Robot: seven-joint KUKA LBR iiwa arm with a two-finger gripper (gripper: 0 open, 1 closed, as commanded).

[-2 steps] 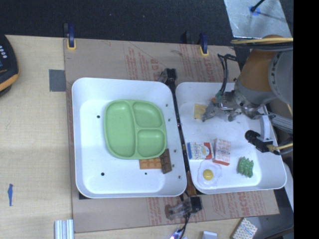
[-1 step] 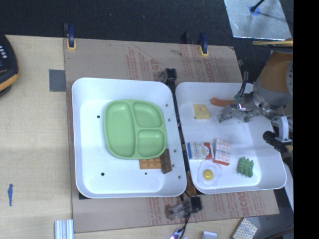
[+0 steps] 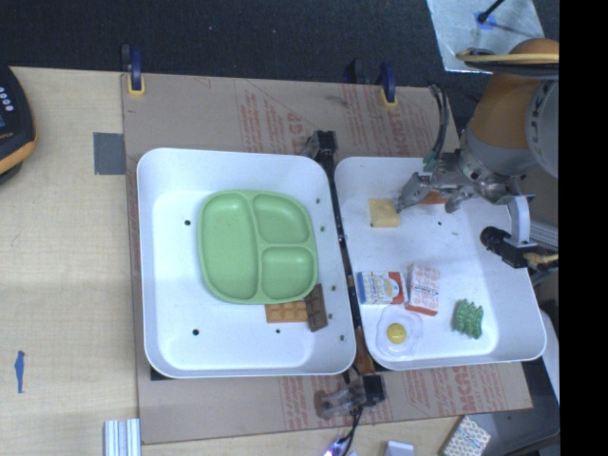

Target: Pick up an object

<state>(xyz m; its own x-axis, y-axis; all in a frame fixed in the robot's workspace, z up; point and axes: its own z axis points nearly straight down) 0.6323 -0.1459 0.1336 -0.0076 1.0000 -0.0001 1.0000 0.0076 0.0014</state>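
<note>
The two-finger gripper [image 3: 410,198] hangs low in the right white bin [image 3: 503,255]; whether it is clenched or released I cannot tell. Just beside its tip lies a pale yellow sponge-like block [image 3: 384,214]. Farther off in that bin sit two small printed cartons [image 3: 403,287], a toy fried egg [image 3: 397,332] and a green bumpy lump [image 3: 466,318]. The left white bin [image 3: 161,255] holds a green three-compartment plastic plate [image 3: 257,246] and brown blocks [image 3: 296,311].

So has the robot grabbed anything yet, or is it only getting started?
Nothing looks picked up yet. The hand is low in the right bin, right beside the yellow sponge block, which lies on the bin floor. The small cartons, fried egg toy and green toy lie apart from it. Gripping and lifting are left.
</note>
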